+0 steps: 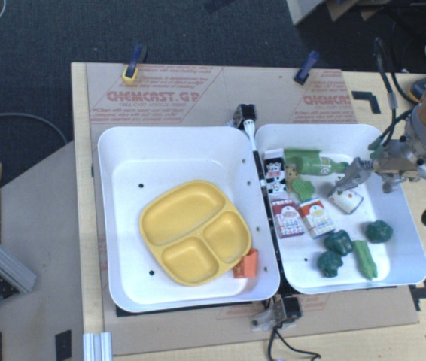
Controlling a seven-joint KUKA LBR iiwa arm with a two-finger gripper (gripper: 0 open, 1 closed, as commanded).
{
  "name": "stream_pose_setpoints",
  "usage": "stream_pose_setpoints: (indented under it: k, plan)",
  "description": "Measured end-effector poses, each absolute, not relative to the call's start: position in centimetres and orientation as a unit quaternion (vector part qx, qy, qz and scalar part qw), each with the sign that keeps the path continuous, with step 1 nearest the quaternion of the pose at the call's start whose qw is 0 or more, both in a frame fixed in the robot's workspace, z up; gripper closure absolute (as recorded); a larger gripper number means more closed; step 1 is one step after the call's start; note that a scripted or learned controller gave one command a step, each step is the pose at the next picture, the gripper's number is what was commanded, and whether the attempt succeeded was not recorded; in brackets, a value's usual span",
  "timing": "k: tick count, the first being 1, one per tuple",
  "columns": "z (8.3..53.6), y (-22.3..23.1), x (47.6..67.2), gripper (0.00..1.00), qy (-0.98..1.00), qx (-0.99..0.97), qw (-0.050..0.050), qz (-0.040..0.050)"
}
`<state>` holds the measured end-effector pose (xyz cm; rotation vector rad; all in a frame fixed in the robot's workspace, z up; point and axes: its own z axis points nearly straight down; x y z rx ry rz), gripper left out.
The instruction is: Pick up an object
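In the camera view, the gripper point(351, 180) hangs over the right bin point(412, 235), just above a small white block point(347, 200); whether it grips anything, I cannot tell. Green broccoli pieces point(336, 250) lie at five o'clock.

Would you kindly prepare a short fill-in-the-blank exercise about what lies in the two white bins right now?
1. The yellow divided plastic tray lies in the ____ bin.
2. The tray has ____ compartments.
3. The small orange block sits against the tray's ____ corner in the camera view.
4. The two-finger gripper hangs over the ____ bin, near a small white object.

Missing words: left; three; lower right; right
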<state>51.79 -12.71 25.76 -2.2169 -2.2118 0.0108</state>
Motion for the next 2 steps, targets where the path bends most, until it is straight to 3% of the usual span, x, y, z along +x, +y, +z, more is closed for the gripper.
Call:
stream_pose_setpoints:
  k: [1, 2]
  plan:
    - [26.3, -12.7, 52.0, 0.00, -0.707, -0.707, 0.000, -0.0002]
    - [22.1, -12.3, 52.0, 0.00, -0.707, -0.707, 0.003, 0.0014]
